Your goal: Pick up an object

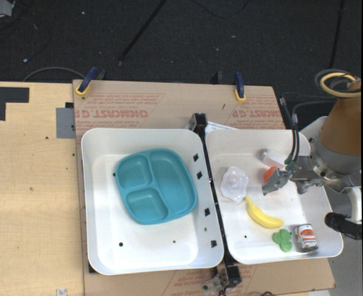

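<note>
Nearest the camera, a small can (305,237) and a green toy (283,239) sit side by side at the near right corner of the right bin (243,142), close to its near rim. Just beyond them a yellow banana (262,215) lies at a slant on the bin floor, with a clear plastic cup (233,184) just left of it, near the wall shared with the left bin (101,227). The gripper (273,184) hangs low over the far right part of the right bin, beside a red object (270,173) and a grey piece (266,156); whether it is released or clenched cannot be told. Open floor remains along the far edge of that bin. A teal divided plate (155,185) fills the middle of the left bin, with bare white floor all round it. Both bins rest on a cardboard-covered surface (169,106).
</note>
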Controlling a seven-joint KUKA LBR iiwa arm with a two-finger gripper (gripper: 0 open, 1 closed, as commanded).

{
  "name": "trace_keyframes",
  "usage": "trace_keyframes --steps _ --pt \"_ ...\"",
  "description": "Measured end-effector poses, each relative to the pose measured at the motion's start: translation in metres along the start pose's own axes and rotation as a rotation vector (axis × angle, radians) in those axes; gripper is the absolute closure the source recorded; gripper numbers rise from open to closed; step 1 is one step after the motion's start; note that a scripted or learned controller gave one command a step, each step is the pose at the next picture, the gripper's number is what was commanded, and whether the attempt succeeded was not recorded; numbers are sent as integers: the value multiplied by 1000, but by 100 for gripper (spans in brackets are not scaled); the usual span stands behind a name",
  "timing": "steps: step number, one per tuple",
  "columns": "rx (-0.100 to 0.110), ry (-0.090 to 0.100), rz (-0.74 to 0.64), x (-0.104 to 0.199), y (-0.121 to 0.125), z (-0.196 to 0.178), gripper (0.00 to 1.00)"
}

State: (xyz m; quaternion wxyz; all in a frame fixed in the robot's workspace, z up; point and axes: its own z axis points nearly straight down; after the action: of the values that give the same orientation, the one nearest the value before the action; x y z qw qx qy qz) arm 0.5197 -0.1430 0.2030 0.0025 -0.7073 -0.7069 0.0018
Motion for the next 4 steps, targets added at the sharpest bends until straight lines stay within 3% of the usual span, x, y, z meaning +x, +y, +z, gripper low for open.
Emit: trace_keyframes --steps 1,4 --pt "-5 -1 -1 0 1 -2 0" --pt "-5 -1 -1 5 3 116 0"
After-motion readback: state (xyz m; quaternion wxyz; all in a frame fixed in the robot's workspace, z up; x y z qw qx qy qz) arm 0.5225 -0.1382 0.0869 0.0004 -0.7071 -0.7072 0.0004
